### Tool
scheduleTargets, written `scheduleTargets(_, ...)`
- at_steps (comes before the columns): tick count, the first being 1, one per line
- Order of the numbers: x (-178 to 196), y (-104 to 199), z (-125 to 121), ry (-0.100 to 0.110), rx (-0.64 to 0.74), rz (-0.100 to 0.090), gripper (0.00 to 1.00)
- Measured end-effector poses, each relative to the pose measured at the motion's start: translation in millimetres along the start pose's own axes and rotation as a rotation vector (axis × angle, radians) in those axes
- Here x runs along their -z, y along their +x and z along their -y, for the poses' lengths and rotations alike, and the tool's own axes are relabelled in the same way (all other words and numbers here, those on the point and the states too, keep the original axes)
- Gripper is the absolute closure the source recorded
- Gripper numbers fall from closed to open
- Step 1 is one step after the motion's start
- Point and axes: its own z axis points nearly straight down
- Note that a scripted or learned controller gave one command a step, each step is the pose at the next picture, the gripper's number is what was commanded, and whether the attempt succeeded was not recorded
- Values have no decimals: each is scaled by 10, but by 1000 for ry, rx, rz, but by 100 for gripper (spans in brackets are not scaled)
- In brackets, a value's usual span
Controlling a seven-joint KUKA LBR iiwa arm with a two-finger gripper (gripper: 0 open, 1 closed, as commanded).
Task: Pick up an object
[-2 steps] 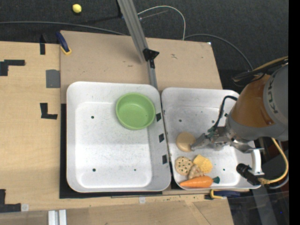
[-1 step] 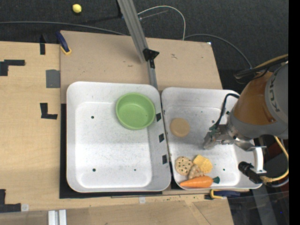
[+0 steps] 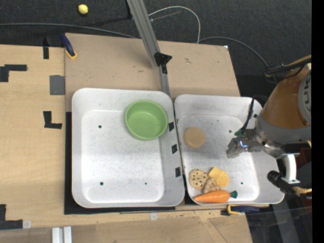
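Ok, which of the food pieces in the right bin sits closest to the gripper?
The plain tan round disc, lying alone mid-bin left of the gripper; the cookie, yellow piece and carrot cluster at the front edge.

Two white bins (image 3: 81,135). One green bowl (image 3: 146,119). One round tan cookie (image 3: 194,137). One chip cookie (image 3: 198,178). One yellow cheese piece (image 3: 218,176). One carrot (image 3: 214,197). One yellow ball (image 3: 83,8).

A light wooden bench (image 3: 30,135) with black tape marks (image 3: 49,119) fills the left. Beyond it lies dark carpet floor (image 3: 243,14), crossed by cables (image 3: 182,11), a small yellow ball (image 3: 83,8) far left.
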Motion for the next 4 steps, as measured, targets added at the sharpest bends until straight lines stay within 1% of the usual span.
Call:
scheduleTargets(1,624,37,4,-3,1,1,100)
scheduleTargets(2,1064,38,-8,-2,1,1,100)
scheduleTargets(3,942,453,-342,3,5,-1,100)
scheduleTargets(4,795,934,-553,4,5,-1,100)
